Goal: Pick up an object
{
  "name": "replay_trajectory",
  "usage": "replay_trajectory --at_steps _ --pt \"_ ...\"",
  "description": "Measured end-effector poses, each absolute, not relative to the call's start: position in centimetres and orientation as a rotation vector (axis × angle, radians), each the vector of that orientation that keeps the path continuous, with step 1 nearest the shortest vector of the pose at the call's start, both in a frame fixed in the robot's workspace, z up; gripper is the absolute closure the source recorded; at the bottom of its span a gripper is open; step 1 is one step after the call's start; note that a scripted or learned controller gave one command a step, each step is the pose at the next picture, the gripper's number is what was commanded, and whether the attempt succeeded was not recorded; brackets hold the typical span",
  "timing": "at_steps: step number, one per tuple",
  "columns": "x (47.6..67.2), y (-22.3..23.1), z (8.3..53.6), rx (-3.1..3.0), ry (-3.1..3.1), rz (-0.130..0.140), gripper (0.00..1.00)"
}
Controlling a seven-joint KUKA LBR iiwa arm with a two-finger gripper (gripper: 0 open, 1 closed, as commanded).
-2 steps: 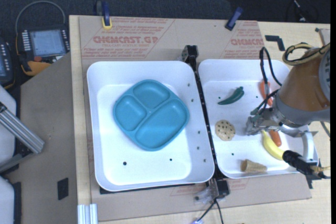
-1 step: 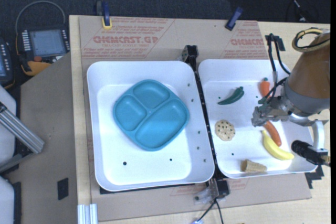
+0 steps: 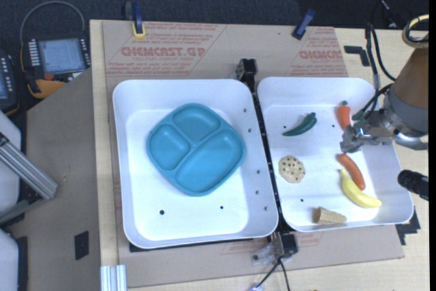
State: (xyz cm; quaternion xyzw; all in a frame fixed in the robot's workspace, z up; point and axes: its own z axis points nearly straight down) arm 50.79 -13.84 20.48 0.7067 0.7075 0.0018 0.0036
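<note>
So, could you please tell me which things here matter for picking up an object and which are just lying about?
Part of the job:
- gripper
- right bin
- in it: green pepper, carrot, cookie, sausage, banana, bread wedge

Just lying about:
- left bin
- blue divided plate
- clamps
- handheld screen

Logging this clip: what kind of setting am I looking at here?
Most likely a robotics lab bench set up for grasping trials. Two white bins sit clamped on a board, a handheld control pendant lies beside it, and the items are toy foods such as a banana and a green pepper.
</note>
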Motion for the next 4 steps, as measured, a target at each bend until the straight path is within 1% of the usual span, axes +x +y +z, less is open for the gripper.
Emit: replay_trajectory --at_steps 1,2,3,4 --pt "50.8 -13.8 20.3 2.219 2.221 0.001 1.00" --pt "51.2 -8.7 19.9 2.217 2.230 0.001 1.00" --pt "50.9 -2.5 19.7 2.216 2.233 0.001 1.00" --pt "50.6 3.7 20.9 2.213 2.231 0.006 1.00"
